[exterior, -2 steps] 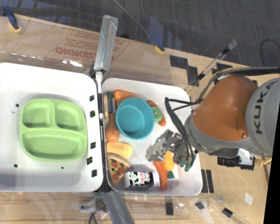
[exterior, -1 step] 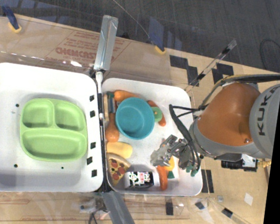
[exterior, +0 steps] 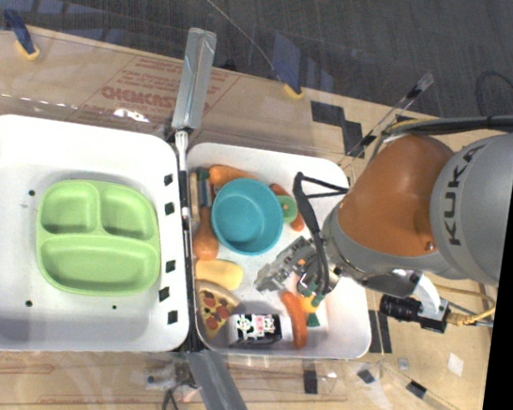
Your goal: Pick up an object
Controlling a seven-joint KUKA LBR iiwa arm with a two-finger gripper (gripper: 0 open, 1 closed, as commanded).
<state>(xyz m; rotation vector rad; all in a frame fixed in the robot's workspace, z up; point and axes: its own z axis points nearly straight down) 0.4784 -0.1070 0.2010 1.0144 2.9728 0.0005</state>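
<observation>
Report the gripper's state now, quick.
Gripper: low in the right bin among the toy food, beside the teal cup; open or closed cannot be told.

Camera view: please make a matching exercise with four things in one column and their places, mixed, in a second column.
Things:
1. green divided plate
2. teal cup
3. pizza slice toy
4. end effector

Places:
A. front left corner of the right bin
B. middle of the left bin
C. right bin, just right of the teal cup
D. back half of the right bin

Pairs: 1-B, 2-D, 3-A, 4-C
</observation>
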